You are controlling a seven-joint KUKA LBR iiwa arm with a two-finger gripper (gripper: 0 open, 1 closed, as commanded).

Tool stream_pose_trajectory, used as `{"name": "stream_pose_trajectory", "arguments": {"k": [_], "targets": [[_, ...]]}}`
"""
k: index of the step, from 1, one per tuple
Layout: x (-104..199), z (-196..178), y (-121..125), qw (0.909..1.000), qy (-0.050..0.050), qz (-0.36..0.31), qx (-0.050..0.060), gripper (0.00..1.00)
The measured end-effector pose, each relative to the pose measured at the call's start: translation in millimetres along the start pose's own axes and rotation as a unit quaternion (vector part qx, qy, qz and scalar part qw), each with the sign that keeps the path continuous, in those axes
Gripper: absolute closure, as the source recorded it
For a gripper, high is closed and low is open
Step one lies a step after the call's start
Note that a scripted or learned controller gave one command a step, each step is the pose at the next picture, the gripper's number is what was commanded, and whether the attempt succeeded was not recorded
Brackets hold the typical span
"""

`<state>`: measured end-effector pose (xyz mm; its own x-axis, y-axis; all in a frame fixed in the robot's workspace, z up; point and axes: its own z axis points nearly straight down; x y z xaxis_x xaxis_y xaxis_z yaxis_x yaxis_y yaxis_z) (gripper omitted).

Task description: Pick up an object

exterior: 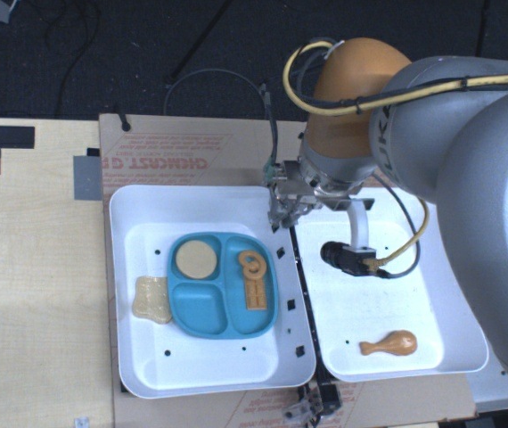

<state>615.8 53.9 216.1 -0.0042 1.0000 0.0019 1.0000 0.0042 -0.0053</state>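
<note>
The arm (432, 141) reached in from the right and its wrist hung over the ridge where the 2 bins met, near their far edge. The pincer (282, 214) was seen just above that ridge, but whether it was spread or pressed together I could not tell, and nothing was visible in it.

No object was yet picked. In the right bin (450, 364) lay a drumstick (389, 344), alone near the front wall and well apart from the pincer. In the left bin (138, 221) stood a blue tray (209, 315) with a round biscuit (195, 259) in 1 compartment and a key (253, 280) in another; a pale sponge (152, 299) touched the tray's left side.

In my judgement the drumstick was the best choice, because it had free floor on all sides. To do the step well, the pincer should travel over the thick end, turn so that it closes across the narrow width, and descend straight. The dark cable part (350, 259) hanging under the wrist could catch, so the move should be slow.
</note>
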Motion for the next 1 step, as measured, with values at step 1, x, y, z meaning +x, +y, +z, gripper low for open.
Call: {"name": "stream_pose_trajectory", "arguments": {"k": [1], "targets": [[48.0, 4.0, -3.7, 1.0, 0.0, 0.0, 0.0, 1.0]]}}
